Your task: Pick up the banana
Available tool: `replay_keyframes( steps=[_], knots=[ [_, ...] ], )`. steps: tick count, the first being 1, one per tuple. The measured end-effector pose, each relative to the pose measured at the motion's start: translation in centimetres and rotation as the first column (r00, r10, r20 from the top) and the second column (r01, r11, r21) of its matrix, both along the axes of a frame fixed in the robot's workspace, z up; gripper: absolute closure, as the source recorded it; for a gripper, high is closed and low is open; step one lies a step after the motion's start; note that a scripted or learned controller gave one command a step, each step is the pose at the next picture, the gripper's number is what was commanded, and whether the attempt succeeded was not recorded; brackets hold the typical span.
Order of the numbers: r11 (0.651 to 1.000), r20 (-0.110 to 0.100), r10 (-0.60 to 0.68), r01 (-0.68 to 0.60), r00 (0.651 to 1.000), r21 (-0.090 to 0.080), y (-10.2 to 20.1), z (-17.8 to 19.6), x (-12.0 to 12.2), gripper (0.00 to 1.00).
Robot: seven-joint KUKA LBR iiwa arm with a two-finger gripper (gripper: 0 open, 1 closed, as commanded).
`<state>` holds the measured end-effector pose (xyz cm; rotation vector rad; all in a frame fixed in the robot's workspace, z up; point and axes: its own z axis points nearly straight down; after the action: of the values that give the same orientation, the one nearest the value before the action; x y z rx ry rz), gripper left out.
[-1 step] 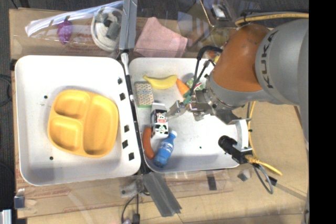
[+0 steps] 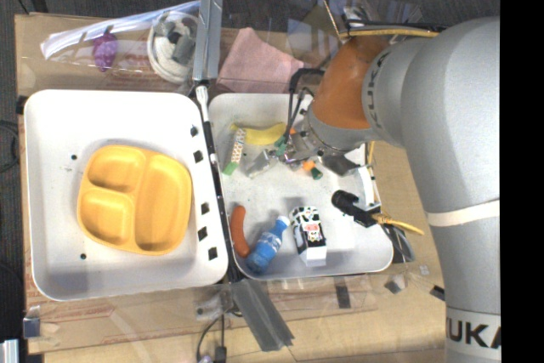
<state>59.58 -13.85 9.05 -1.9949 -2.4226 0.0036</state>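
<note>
Nearest, along the right bin's (image 2: 374, 255) front, lie a blue bottle (image 2: 267, 246), a red sausage (image 2: 239, 230) and a black-and-white box (image 2: 309, 235). Further back, the gripper (image 2: 293, 150) hangs low just right of the banana (image 2: 262, 133); how it stands, I cannot tell. Left, a yellow tray (image 2: 136, 198) fills the other bin (image 2: 51, 174).

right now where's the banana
The banana lies at the far end of the right bin, just left of the gripper, near the divider between the bins.
</note>
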Motion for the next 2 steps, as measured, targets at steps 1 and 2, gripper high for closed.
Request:
replay_keyframes(
  steps=[1, 2],
  knots=[
    [0.966, -0.001, 0.260, -0.260, 0.966, 0.001, 1.9, 0.2, 6.0, 0.00],
    [0.965, 0.001, 0.262, -0.262, 0.965, -0.001, 1.9, 1.3, 6.1, 1.00]
  ],
)
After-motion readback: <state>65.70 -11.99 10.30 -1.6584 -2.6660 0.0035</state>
